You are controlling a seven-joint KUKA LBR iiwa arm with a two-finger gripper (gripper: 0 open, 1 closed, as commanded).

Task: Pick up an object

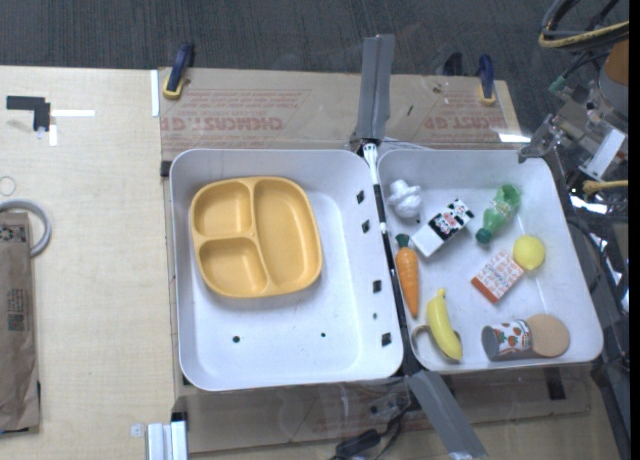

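here the left bin [200,348] holds a yellow divided plate [256,236], and the right bin [575,278] holds the small things. the gripper [585,133] stands at the far right corner, just outside the rim; if it is open or closed i cannot tell. all objects lie to the left and nearer from it. the closest is the green bottle [498,212], its long axis slanting from far right to near left. the lemon [528,252] is just beside, so room is little there.
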